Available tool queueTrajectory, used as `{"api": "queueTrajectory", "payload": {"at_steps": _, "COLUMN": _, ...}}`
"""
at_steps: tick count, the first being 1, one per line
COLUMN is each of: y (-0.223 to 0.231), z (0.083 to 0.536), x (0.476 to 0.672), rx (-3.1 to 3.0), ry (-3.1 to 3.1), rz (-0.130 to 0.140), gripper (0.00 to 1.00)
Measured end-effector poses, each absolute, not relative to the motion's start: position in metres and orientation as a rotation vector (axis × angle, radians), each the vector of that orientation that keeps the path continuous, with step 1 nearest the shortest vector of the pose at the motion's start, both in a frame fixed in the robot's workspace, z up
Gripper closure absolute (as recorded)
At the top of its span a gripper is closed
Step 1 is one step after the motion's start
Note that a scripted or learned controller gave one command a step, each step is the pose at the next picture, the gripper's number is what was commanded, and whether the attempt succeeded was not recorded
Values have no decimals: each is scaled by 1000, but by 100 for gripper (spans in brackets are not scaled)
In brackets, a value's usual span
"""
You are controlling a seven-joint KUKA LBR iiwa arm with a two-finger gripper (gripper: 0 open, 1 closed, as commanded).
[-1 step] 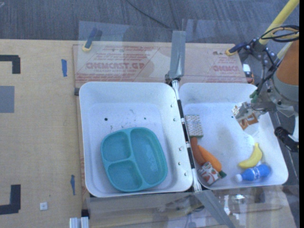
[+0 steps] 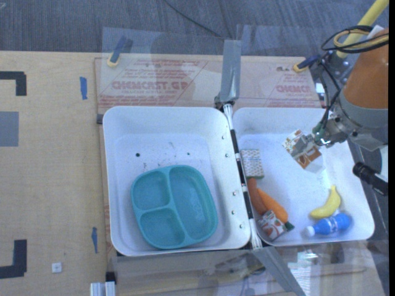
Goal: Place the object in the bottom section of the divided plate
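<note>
- The grey arm with its orange band reaches in from the right, its two-finger gripper (image 2: 307,145) above the right white bin (image 2: 274,125), pinching a small orange-and-white packet (image 2: 303,151).
- The teal three-section plastic plate (image 2: 174,206) lies in the left white bin (image 2: 123,165), well apart from the packet.
- Beneath lie a yellow banana (image 2: 328,205), a blue-and-white bottle (image 2: 330,225), an orange carrot (image 2: 270,203), a small printed box (image 2: 273,224) and a speckled sponge block (image 2: 252,163).

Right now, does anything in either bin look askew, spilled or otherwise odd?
Nothing spilled or damaged. The teal divided plate sits slightly rotated in the left bin. In the right bin, the carrot, banana and bottle lie scattered on their sides.
</note>
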State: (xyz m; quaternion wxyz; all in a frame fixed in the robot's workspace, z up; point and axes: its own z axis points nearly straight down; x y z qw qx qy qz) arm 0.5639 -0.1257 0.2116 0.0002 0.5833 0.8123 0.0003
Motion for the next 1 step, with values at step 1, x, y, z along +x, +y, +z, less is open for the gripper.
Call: {"api": "queueTrajectory", "payload": {"at_steps": 1, "y": -126, "z": 267, "x": 554, "rx": 1912, "ry": 2488, "rz": 1, "gripper": 100}}
